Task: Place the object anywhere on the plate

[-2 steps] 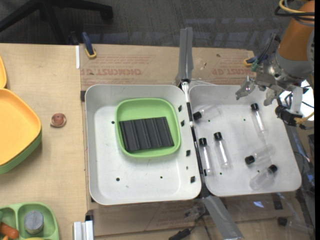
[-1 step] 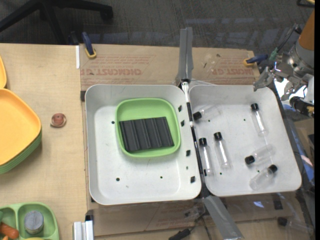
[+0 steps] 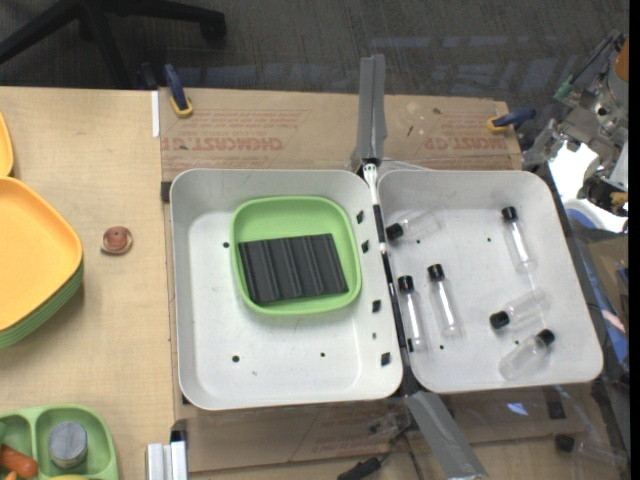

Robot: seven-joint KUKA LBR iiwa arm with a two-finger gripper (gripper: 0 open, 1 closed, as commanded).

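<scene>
A green square plate (image 3: 296, 216) lies in the left white bin (image 3: 200, 368), with a dark ribbed slab (image 3: 292, 268) on it. Several clear vials with black caps are scattered in the right white bin (image 3: 470, 373): one (image 3: 518, 238) at the back right, one (image 3: 441, 300) in the middle, one (image 3: 410, 313) along the left wall. My gripper (image 3: 562, 140) hangs at the far right, just outside the right bin's back corner and apart from every vial. Nothing shows in it.
A stack of yellow plates (image 3: 30, 258) and a small brown disc (image 3: 117, 239) sit on the bench to the left. A green compartment tray (image 3: 45, 446) is at the bottom left. Clamps (image 3: 178, 96) hold the cardboard at the back.
</scene>
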